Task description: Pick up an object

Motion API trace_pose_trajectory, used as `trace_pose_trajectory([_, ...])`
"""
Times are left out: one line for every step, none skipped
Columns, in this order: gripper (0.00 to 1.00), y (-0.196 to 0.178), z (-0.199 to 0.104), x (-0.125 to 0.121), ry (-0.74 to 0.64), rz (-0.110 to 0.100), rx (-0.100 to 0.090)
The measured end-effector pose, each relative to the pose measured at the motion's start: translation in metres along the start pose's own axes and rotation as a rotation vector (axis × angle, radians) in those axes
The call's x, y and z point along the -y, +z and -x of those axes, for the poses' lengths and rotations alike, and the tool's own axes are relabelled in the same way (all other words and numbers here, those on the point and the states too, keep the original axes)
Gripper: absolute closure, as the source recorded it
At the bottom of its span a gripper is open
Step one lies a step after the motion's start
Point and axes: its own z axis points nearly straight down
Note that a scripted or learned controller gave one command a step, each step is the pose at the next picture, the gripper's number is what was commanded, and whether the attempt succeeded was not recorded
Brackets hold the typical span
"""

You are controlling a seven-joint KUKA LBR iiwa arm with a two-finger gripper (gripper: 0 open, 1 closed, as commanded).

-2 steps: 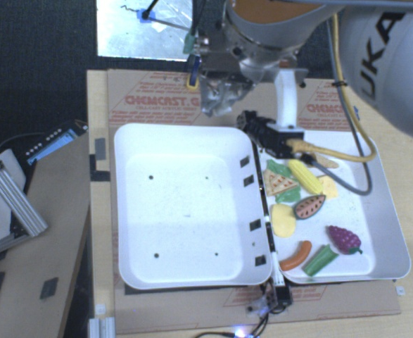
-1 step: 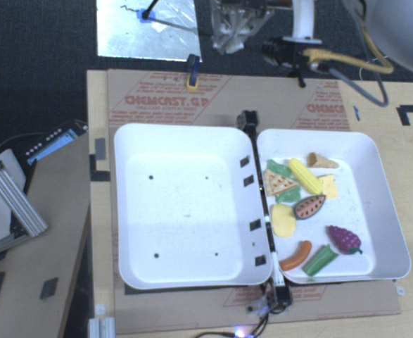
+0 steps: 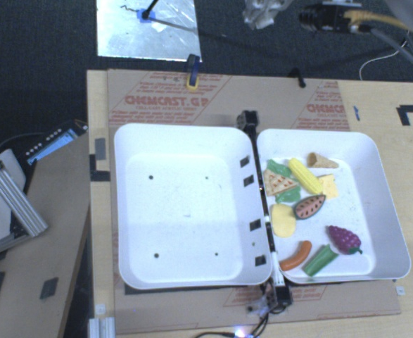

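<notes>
We find the gripper [image 3: 268, 9] high at the top edge, over the dark floor beyond the bench [image 3: 375, 97] and well apart from both bins; it is blurred, and we cannot tell its state. The objects all lie in the right bin [image 3: 385, 189], crowded toward its left wall: corn [image 3: 305, 175], a cheese wedge [image 3: 328, 186], a pizza slice [image 3: 279, 184], a watermelon slice [image 3: 309, 206], grapes [image 3: 344, 239], a sausage [image 3: 295, 255] and a green pepper [image 3: 320, 260]. We see nothing between the fingers.

Left bin [image 3: 132, 210] open; toy food [image 3: 306, 206] crowds right bin's [image 3: 378, 189] left half.
</notes>
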Motion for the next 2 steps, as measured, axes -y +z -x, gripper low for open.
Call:
trace_pose_trajectory([1.0,0.094,-0.042,0.123,-0.011,-0.018,0.001])
trace_pose_trajectory([1.0,-0.005,-0.094,0.123,-0.01,0.004,-0.006])
